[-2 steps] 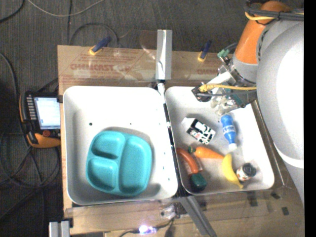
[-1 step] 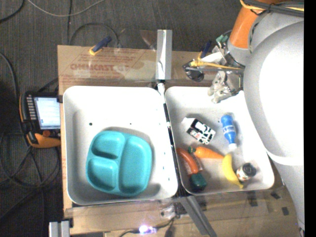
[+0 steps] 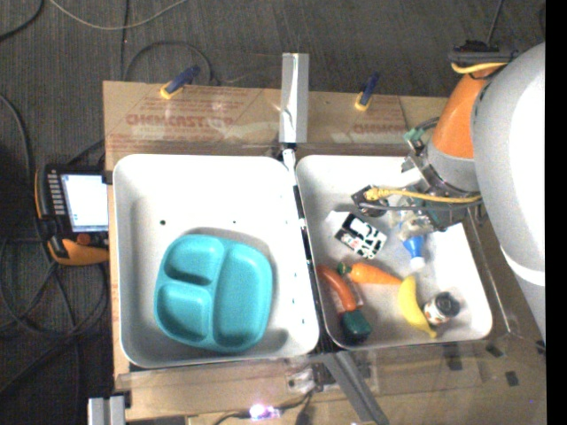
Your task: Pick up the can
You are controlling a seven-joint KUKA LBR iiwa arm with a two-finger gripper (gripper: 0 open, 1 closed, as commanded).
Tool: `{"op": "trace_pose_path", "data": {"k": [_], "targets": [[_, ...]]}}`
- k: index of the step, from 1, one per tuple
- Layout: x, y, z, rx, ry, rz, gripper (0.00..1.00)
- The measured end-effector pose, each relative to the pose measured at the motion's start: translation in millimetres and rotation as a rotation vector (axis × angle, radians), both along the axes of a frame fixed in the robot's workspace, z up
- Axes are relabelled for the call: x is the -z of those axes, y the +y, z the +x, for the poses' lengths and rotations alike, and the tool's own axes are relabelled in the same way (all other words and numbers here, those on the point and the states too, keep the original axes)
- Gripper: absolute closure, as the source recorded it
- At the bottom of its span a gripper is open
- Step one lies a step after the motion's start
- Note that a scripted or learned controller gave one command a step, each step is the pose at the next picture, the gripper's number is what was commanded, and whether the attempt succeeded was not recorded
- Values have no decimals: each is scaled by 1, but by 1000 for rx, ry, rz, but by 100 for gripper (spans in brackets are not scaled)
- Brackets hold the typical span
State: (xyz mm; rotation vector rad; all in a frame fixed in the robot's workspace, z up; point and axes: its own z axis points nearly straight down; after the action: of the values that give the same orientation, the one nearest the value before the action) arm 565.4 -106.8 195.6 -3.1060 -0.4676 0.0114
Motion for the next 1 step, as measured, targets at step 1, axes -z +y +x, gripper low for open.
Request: {"op": "trace_pose_path", "data": {"k": [1], "targets": [[-41,34,68,95,-3,1,100]]}}
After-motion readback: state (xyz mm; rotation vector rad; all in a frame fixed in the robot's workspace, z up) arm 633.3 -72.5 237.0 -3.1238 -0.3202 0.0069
